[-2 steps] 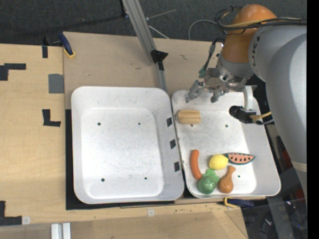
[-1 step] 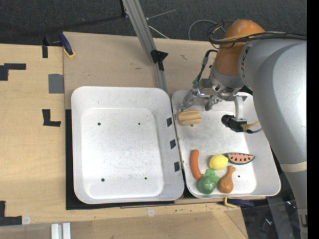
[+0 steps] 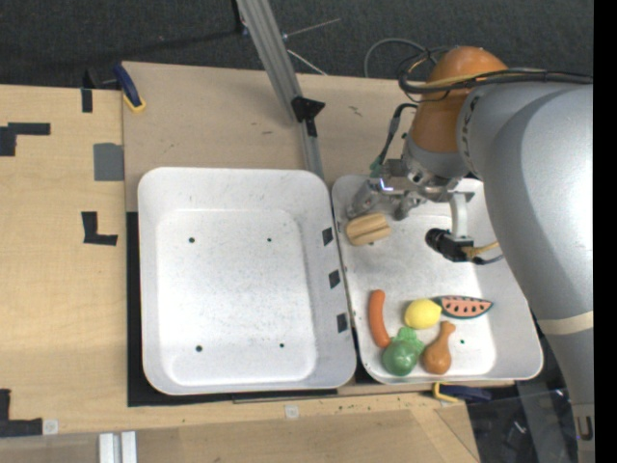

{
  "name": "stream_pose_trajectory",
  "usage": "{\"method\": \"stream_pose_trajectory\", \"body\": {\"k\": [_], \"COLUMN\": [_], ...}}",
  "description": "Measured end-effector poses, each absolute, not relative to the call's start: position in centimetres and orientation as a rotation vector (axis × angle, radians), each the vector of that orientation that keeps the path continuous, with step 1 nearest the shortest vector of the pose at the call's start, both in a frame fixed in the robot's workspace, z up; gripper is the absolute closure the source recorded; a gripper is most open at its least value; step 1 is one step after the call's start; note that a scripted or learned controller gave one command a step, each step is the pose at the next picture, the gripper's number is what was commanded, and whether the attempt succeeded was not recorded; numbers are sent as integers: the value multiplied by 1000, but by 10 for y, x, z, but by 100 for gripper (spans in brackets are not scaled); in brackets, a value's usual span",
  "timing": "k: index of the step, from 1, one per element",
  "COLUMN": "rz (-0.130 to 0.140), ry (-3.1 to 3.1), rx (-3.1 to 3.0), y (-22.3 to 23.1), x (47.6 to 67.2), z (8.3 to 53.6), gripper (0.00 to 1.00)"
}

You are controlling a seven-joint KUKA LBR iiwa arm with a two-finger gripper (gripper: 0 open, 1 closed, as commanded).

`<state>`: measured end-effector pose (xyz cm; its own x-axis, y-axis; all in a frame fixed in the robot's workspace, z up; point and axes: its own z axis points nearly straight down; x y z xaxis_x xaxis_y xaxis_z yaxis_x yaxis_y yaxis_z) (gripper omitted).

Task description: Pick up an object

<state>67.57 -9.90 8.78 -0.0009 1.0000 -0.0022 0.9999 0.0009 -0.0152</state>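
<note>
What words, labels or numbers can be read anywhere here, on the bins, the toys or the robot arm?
None can be read.
The left bin and right bin bear dark specks and small black tabs, no lettering.
The toy foods, such as the watermelon slice and carrot, are unmarked.
The arm shows no legible marking.

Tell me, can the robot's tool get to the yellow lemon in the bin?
Probably yes. The lemon lies uncovered in the right bin, with nothing stacked on it. The tool hangs over the same bin near a tan block. The watermelon slice and broccoli crowd it.
</note>
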Motion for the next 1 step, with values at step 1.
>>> {"method": "stream_pose_trajectory", "body": {"k": [1], "rz": [20], "ry": [-2218], "rx": [-2213], "y": [-98], "x": [676], "z": [98], "gripper": [100]}}
